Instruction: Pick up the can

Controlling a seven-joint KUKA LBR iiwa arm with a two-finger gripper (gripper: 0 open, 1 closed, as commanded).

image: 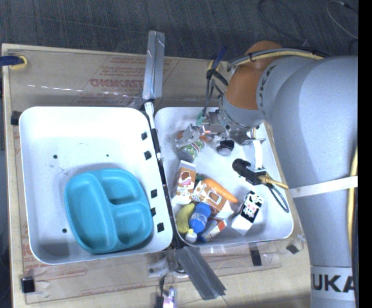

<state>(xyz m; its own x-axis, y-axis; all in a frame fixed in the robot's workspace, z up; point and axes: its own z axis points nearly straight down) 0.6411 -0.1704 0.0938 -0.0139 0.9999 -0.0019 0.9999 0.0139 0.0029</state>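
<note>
The large grey arm with its orange band (pixel 247 88) reaches into the right-hand shallow white bin (pixel 275 226). The left-hand white bin (pixel 38 140) holds a blue sectioned plastic tray (pixel 108 207). The gripper (pixel 212 128) sits low over a crumpled, silver-and-green metal can (pixel 191 143) at the bin's far end — you cannot tell its closure from here. Confirm the can is centred before lifting — the packages (pixel 208 194) nearby crowd it.

My wooden bench (pixel 76 82), two shallow white bins side by side on it, left bin (pixel 38 133) touching right bin (pixel 272 226), blue clamp (pixel 9 61) at the bench's far-left corner
</note>
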